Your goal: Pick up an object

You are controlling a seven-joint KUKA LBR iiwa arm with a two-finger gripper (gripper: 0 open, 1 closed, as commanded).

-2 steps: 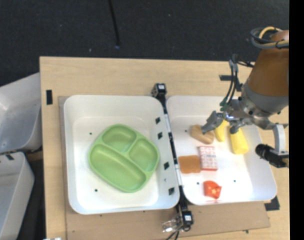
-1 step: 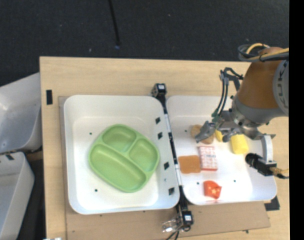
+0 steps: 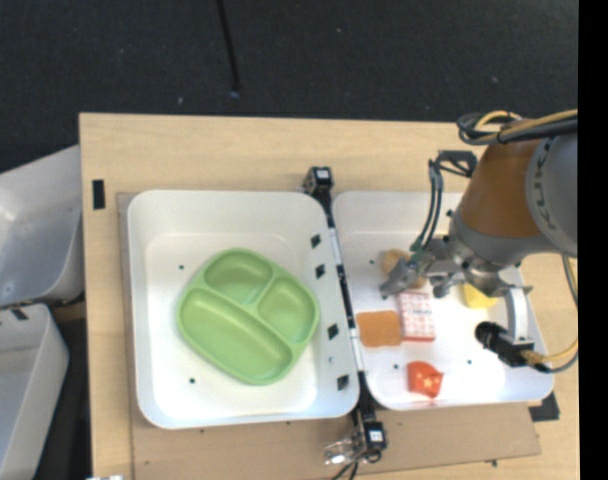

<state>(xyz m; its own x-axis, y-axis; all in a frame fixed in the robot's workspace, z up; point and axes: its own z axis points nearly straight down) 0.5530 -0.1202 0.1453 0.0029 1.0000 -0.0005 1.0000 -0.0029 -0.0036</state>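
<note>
- We see the grey arm with its orange band (image 3: 499, 193) reaching in from the right, over the right white bin (image 3: 384, 213).
- The gripper (image 3: 416, 273) hangs low just above a small white box with pink print (image 3: 416, 317); we cannot tell how it is set.
- Beside that box lies a flat orange-brown square piece (image 3: 379, 329), touching it or nearly so.
- A small red object (image 3: 424, 378) sits nearer the front wall, a yellow object (image 3: 475, 295) peeks out under the wrist.
- In the left white bin (image 3: 144, 268) rests a green divided plastic plate (image 3: 247, 314).
</note>
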